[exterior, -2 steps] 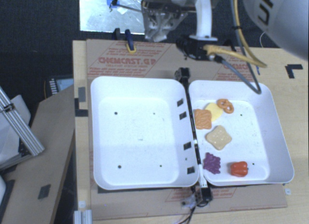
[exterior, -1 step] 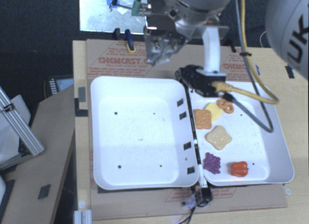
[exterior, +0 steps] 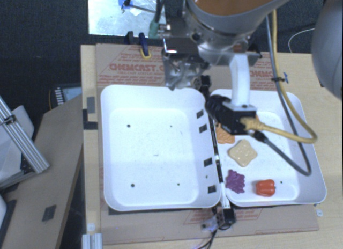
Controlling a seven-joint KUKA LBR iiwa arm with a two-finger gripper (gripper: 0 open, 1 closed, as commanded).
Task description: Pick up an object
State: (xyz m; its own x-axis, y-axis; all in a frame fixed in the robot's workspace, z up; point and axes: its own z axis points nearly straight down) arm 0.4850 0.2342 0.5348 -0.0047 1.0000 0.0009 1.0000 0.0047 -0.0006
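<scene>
The gripper (exterior: 184, 76) hangs just past the far left corner of the right bin (exterior: 292, 189), over the rim where the left bin (exterior: 155, 151) meets it. It is not down among anything. From here it is a tangle of metal under the wrist, and I can't make out whether it is spread or drawn together; nothing shows caught in it.

Everything worth picking sits in the right bin. A tan slice of bread (exterior: 242, 153) lies near the bin's middle, toward its left wall. A purple bunch of grapes (exterior: 235, 181) rests by the near left corner, and a red pepper (exterior: 265, 188) sits just beside the grapes along the near wall. An orange piece (exterior: 224, 135) peeks out at the left wall, half covered by the arm's own gear. My guess is the arm is paused above the bin before choosing one, since the pieces lie apart with room to reach each.
</scene>
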